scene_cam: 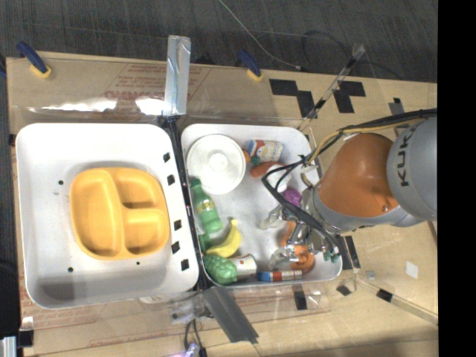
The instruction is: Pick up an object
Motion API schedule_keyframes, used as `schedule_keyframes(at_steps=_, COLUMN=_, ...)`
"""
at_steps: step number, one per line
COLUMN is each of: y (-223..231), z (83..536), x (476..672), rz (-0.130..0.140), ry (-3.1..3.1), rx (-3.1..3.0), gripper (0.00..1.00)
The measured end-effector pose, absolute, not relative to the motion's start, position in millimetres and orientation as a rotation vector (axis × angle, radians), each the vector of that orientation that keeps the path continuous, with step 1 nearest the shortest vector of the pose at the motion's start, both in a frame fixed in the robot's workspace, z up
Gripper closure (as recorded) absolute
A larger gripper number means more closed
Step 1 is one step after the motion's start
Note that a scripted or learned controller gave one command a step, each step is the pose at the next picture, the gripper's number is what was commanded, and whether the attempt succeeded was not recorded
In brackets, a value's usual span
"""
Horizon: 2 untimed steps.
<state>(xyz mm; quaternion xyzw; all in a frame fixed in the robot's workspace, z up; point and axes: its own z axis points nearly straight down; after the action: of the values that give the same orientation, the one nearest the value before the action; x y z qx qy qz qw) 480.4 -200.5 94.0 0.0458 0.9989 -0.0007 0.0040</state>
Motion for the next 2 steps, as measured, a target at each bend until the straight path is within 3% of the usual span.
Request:
schedule_keyframes(at_steps=1, y=-200.5, z=94.0, x=480.4, rz=-0.002, ry=3.13, rx=0.143, gripper=0.0)
schedule_keyframes(at_steps=2, y=-199.7, z=104.5, x=482.1, rz=-0.003, ry=3.128, rx=0.133, gripper=1.0)
